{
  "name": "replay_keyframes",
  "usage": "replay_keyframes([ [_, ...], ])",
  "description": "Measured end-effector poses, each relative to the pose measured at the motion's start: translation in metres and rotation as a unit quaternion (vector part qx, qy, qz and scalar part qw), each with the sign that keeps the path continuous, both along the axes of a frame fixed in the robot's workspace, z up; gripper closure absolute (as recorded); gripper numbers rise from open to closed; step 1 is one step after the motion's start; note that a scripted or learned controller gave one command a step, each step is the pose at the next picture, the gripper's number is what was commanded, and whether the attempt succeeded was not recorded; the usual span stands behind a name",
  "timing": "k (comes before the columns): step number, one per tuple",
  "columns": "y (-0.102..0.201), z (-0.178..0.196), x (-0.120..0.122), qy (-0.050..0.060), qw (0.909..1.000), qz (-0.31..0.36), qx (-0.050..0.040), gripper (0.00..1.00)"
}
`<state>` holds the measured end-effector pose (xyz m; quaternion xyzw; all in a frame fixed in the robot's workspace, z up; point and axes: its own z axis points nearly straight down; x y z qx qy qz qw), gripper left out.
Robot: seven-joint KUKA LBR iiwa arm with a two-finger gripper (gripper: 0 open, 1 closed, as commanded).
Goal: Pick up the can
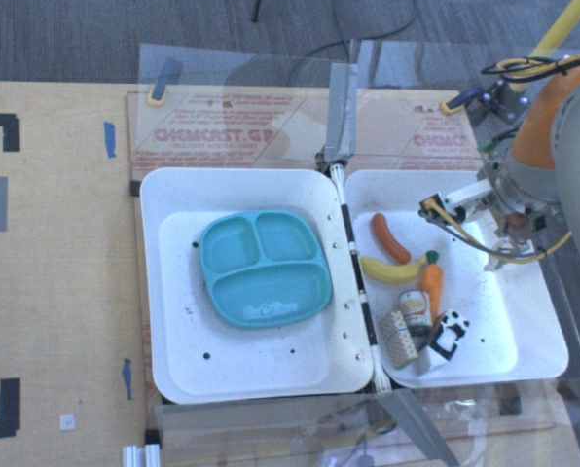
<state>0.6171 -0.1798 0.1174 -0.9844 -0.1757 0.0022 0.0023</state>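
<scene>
Claw (504, 246) over the right bin's far side, can waiting near the front edge.

You cannot tell from this view whether your claw is apart or together; it hangs under the grey wrist with the orange band, well apart from the can (414, 308), so nothing is picked yet. The can lies in the right bin (533, 343), crowded: the carrot (432, 282) just beside it, a banana (395, 269) and a sausage (389, 237) beyond, a patterned cylinder (397, 339) and a black-and-white piece (449, 336) nearer the front. That huddle leaves you little room on either side of it. The left bin (173, 358) holds a teal divided plate (265, 267). Both bins sit on a pale wooden counter (56, 261) marked with black and blue tape, grey carpet behind.
</scene>
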Motion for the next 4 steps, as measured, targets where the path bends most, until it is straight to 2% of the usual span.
replay_keyframes([
  [1,-0.032,0.209,0.038,-0.002,0.9973,-0.073,-0.002,0.0],
  [2,0.021,0.098,-0.002,-0.001,0.9994,-0.035,-0.001,0.0],
  [3,0.047,0.004,-0.087,0.0,0.9984,-0.057,-0.0009,0.0],
  [4,0.069,0.176,-0.042,-0.002,0.9973,-0.074,-0.0018,0.0],
])
